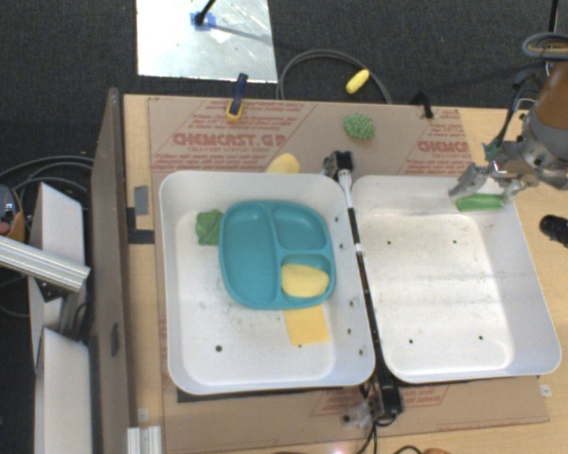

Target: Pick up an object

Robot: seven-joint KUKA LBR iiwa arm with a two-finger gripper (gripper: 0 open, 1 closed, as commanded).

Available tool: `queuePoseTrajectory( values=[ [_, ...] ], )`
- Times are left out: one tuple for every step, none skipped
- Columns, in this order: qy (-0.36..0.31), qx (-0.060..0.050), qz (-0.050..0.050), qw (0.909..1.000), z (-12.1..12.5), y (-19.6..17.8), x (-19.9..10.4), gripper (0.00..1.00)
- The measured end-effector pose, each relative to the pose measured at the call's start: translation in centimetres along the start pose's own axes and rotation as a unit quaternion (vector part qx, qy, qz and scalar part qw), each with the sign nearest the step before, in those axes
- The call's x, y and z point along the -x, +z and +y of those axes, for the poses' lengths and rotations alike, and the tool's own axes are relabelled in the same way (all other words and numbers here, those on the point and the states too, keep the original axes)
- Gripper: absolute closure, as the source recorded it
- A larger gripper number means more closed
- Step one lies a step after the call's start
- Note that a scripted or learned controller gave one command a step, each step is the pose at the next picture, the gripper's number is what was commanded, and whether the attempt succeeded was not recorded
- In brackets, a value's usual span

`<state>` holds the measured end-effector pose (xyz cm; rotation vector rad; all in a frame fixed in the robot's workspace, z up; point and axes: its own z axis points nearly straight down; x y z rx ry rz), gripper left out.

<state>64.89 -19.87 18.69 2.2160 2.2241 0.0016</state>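
Tool (489, 180) hangs over a green piece (479, 201) at the right bin's (454, 348) far edge; grip unclear, so I'd lift slowly.

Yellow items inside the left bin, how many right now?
2. A rounded yellow piece sits in the teal plate's lower right compartment; a flat yellow slice lies on the bin floor, partly under the plate's near edge. The plate may hide more.

Teal tray (256, 253), yellow piece (304, 280), 2 white bins (191, 367).
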Motion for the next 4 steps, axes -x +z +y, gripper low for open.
queuePoseTrajectory(
  values=[
    [-0.001,-0.002,0.0,1.0,1.9,8.2,0.7,0.0],
    [-0.002,0.002,-0.002,1.0,2.1,6.5,0.8,1.0],
    [0.001,-0.001,0.001,1.0,-5.0,1.9,-4.1,1.0],
    [-0.004,0.002,0.001,1.0,-2.9,-1.2,-10.0,1.0]
  ],
)
